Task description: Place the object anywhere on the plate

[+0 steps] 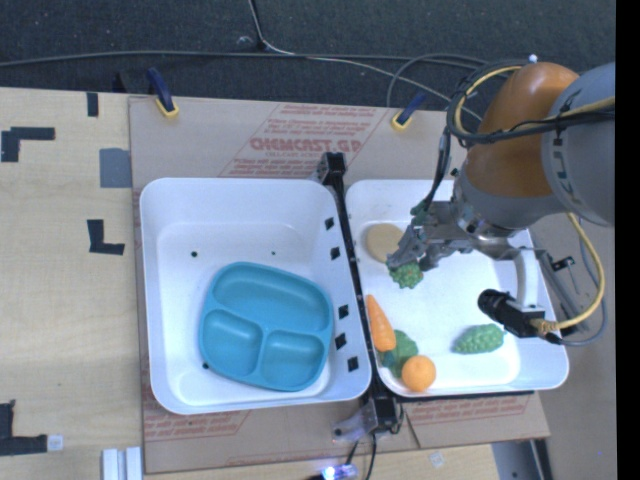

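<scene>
A blue divided plate (265, 325) lies in the left bin (170, 208), toward its front. My gripper (408, 263) hangs over the left part of the right bin (545, 368), fingers shut on a small green broccoli-like piece (407, 275) that sits between the fingertips. The piece seems lifted a little above the bin floor. The plate is well to the left of the gripper, across the divider between the bins.
In the right bin lie a tan round piece (381, 240), an orange carrot (379, 323), a green leafy piece (402, 347), an orange ball (419, 372) and a green bumpy piece (479, 340). A black divider strip (345, 268) runs between the bins.
</scene>
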`<state>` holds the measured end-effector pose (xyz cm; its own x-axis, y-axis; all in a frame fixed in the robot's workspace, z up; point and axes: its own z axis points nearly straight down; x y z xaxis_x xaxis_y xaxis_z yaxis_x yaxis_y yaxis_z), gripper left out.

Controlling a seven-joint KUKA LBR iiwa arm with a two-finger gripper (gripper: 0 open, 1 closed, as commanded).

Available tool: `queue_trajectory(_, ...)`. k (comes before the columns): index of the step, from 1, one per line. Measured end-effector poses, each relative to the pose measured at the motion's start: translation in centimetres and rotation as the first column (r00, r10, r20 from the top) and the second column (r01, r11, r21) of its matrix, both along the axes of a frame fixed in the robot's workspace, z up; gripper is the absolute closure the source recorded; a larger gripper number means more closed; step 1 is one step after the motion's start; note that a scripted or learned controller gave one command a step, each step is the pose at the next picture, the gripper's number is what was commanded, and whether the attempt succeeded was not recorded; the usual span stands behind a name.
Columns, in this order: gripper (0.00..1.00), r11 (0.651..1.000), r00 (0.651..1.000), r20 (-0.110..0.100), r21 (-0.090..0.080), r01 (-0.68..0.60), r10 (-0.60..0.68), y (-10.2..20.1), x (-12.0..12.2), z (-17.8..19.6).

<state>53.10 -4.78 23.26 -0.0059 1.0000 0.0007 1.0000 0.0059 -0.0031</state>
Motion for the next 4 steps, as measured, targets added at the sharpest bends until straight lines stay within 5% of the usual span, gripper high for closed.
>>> queue_trajectory(3,1.00,1.000,1.000,0.001,0.000,-0.001,0.001,15.4,4.6,-2.9)
queue_trajectory(4,1.00,1.000,1.000,0.004,0.001,-0.001,0.001,21.0,6.9,-1.4)
